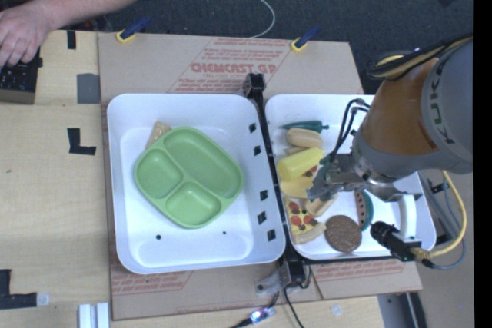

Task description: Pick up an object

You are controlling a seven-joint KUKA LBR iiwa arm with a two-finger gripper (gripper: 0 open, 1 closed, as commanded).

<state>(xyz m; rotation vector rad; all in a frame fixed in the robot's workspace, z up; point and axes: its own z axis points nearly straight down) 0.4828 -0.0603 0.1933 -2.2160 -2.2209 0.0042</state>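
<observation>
The grey arm (430,119) leans in from the right over the right bin (347,99), its broad orange band bulging above the wrist and the wrist bent down toward the bin's middle. The pincer (323,182) sits low among the toy food, dark and partly buried under the arm's own bulk, so I cannot tell how far apart it stands or whether it has hold of anything. Taking that pincer as the landmark: just to its left, touching or nearly so, lies a yellow piece (296,167), blocky and bright, resting on the bin floor. Above the yellow piece is a tan bun-shaped item (305,137), and above that a thin green pepper-like thing (306,124) with a dark tip. Below and left of the pincer lies a pizza slice (301,220) with red dots, and directly below is a round brown patty (343,233). To the pincer's right a curved red and green slice (362,206), like watermelon, peeks from under the wrist. Far left of the pincer, in the left bin (123,165), a green divided plate (189,177) lies flat with a tan corner of something showing from under its upper left edge. Both bins rest on a cardboard sheet (223,61) on the desk (46,188). At the top left corner a person's hand (19,38) rests near a dark keyboard.
</observation>
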